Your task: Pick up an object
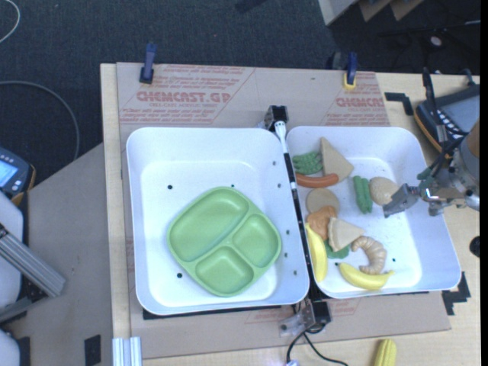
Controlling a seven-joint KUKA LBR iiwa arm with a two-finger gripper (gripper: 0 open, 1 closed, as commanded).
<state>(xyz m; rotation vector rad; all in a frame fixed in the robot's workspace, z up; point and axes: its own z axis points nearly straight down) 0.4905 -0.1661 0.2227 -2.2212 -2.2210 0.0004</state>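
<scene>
A yellow toy corn piece (385, 351) lies on the bottom edge of the worktop (114, 227), below the right bin (438, 258) and closest to the lens.

The worktop is a sheet of brown board with red lettering, held by blue clamps (147, 62) along its far edge. On it, the left bin (145, 227) touches the right bin along a shared middle wall. Inside the left bin rests a green three-compartment plate (223, 241), well apart from the right bin's contents.

The arm (461, 181) reaches over the right bin's right rim. Its claw (398, 202) hangs just inside that rim, beside a pale rounded piece (383, 188); the fingers are too blurred and small to tell whether they are spread or closed, and nothing shows between them.

The toy foods sit in the right bin, mostly along its left wall. A tan wedge (333, 158) lies at the far end, with a green ridged piece (307, 162) beside it and a hot dog (316, 180) just below. A green pepper-like piece (362, 194) lies between the hot dog and the pale piece. Toward the near end are a sandwich wedge (343, 233), a croissant (373, 255), a long banana (316, 254) by the left wall and a second banana (364, 277) at the near wall.
</scene>
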